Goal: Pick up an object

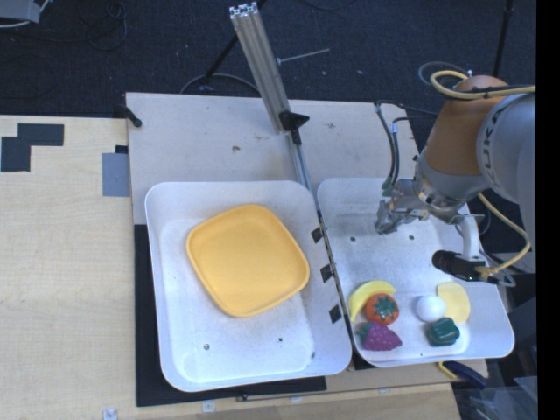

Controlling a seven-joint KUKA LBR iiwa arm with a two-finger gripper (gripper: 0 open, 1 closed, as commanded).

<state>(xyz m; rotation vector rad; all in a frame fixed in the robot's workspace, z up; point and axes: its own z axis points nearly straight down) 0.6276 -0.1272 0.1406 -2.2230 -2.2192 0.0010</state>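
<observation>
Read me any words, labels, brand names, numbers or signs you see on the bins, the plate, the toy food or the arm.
None: no readable text anywhere in the camera view.
Yellow plate in the left bin: plain, unmarked.
Toy food in the right bin: no labels.
Arm with its gripper: no legible marking.

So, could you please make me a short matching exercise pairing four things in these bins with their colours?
Things:
1. plate
2. toy tomato
3. toy grapes
4. ball

Colours:
A. purple
B. white
C. yellow-orange
D. red

Pairs: 1-C, 2-D, 3-A, 4-B
</observation>
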